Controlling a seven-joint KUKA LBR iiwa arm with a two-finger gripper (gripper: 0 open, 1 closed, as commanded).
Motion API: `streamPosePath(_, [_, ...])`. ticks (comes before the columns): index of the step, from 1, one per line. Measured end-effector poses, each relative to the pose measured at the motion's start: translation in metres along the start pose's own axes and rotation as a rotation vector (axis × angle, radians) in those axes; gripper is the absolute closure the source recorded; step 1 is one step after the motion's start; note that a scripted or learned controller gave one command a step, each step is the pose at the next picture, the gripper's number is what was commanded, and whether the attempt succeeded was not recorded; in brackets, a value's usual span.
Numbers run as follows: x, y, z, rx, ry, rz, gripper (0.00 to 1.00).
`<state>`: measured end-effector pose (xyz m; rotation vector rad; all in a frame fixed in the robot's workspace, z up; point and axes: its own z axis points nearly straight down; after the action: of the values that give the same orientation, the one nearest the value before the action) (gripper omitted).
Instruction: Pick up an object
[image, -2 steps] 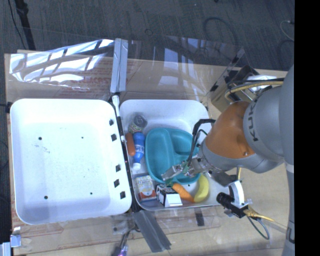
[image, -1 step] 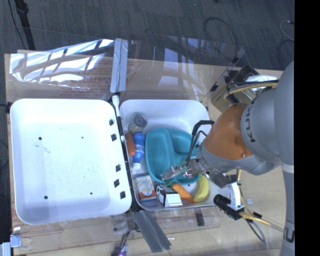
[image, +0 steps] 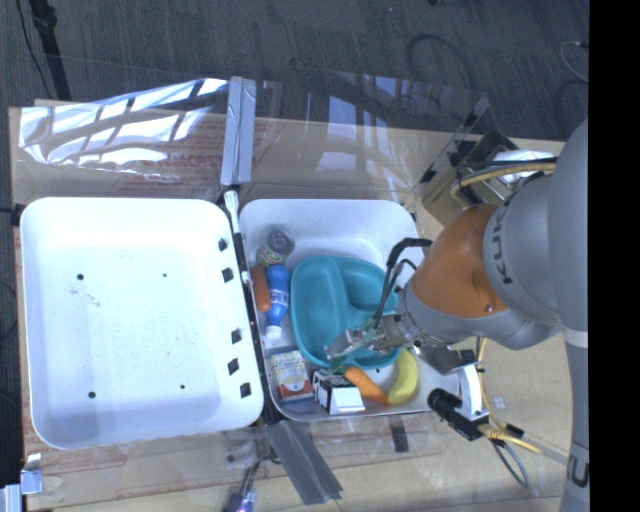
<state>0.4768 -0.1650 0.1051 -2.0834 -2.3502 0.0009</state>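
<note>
The right bin (image: 330, 212) is packed with objects. A teal bowl-like container (image: 335, 300) is seen at its centre, tilted, with the long axis running roughly top to bottom of the view. A blue bottle (image: 277, 290) is laid just beside the container's left edge, long axis also near vertical in the view, with an orange-red item (image: 261, 290) pressed against its left side near the bin wall. A small grey round object (image: 278, 243) is seen above the bottle. A small printed carton (image: 290, 375) is placed at the lower left of the bin, and a white box (image: 343, 397) at the bottom edge. A carrot (image: 364, 385) is laid diagonally, pointing toward the lower right, touching a banana (image: 404, 380) that is curved along the bin's lower right corner.

The gripper (image: 352, 342) is positioned low at the container's lower rim, just above the carrot. It cannot be told whether anything is gripped, as the tips are blurred against the teal surface. The arm (image: 520, 270) is reached in from the right, bent over the bin's right edge, with the orange band (image: 455, 270) above the wrist and black cabling looped beside it.

The left bin (image: 120, 310) is set beside the right one, the two walls touching.
</note>
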Motion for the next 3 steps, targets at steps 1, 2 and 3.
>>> streamPosePath(1, [-0.004, 0.0, 0.0, 0.0, 0.002, -0.121, 0.0])
streamPosePath(2, [0.01, 0.003, 0.011, -0.006, -0.002, -0.227, 0.0])
streamPosePath(3, [0.016, 0.002, -0.004, 0.0, 0.0, 0.008, 0.0])
